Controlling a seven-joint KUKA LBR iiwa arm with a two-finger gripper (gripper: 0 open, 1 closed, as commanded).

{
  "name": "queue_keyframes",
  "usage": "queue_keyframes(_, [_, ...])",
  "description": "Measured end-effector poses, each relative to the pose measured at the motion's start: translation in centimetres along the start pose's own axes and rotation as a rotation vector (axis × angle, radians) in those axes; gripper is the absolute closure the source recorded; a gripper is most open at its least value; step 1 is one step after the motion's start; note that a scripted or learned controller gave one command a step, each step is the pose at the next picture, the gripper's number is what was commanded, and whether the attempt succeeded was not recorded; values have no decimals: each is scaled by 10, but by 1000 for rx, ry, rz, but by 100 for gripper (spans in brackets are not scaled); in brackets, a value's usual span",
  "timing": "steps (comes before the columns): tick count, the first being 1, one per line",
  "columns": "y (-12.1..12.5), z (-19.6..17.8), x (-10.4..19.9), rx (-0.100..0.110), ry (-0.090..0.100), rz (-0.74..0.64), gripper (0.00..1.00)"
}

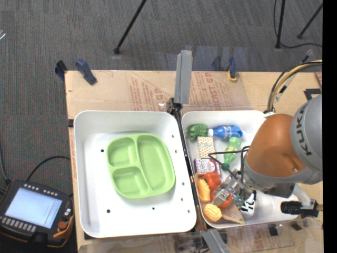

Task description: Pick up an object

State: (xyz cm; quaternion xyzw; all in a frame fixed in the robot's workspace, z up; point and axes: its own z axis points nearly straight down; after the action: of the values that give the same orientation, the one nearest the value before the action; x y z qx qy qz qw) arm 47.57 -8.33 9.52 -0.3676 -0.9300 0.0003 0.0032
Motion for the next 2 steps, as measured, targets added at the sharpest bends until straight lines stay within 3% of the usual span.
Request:
queue_keyframes(1, [0,0,0,1,0,0,0])
queue_keyframes(2, [2,7,0,-3,-8,-96,0])
